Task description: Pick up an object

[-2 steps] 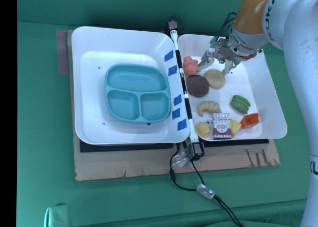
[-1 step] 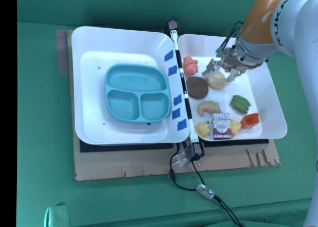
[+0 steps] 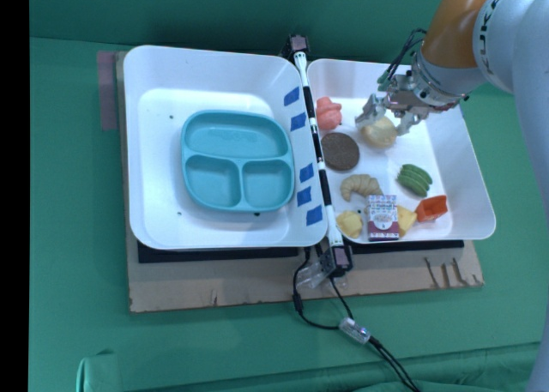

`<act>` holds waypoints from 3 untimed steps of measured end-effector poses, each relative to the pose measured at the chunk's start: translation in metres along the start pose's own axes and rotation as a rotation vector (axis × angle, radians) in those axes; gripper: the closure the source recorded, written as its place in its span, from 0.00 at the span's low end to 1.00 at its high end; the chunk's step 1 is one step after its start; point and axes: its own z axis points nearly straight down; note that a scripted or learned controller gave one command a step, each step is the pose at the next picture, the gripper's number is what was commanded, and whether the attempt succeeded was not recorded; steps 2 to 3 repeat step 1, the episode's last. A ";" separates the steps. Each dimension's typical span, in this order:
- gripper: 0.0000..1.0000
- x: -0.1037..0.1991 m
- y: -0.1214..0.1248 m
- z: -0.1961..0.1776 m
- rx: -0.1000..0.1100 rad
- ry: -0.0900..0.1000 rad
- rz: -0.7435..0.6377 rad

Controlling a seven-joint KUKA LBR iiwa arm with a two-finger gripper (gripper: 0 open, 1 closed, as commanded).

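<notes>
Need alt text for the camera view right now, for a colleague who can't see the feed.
The end effector sits over a pale yellow food item in the right bin, amid toy foods including a croissant and brown patty. The left bin holds a teal divided plate.

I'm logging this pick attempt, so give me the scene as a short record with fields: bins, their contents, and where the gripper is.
left bin: holds a teal divided plate
right bin: toy foods
items: brown round patty, croissant, green pea pod, orange piece, small printed box, pink-red piece, pale yellow item
gripper: over the right bin's upper part, fingers either side of the pale yellow item
grasp: cannot tell whether it is held
</notes>
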 end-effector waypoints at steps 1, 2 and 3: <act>1.00 0.067 -0.057 -0.091 0.020 0.008 -0.008; 1.00 0.067 -0.057 -0.091 0.020 0.008 -0.008; 1.00 0.067 -0.057 -0.091 0.020 0.008 -0.008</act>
